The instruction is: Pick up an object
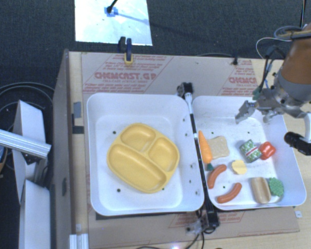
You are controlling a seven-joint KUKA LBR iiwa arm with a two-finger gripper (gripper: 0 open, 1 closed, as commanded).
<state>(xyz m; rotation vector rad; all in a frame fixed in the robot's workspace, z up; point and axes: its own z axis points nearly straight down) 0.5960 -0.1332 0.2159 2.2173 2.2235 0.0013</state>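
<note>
Gripper (255, 111) hangs over the right bin's (293, 162) back edge, metal fingers spread apart, nothing between them. Plastic toy food sits below: a tapered carrot (205, 147) lying front-to-back, tip toward the back, flat toast (219, 147) beside it. Left bin (101, 139) holds a yellow three-section tray (142, 157).

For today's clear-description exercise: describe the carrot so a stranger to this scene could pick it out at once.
Of the two white bins, look in the right bin, the one full of toy food. Against its left wall, by the divider, lies the carrot, next to the bread slice. It is the one long, tapered orange piece; the two sausages below it are redder and rounded at both ends.
</note>
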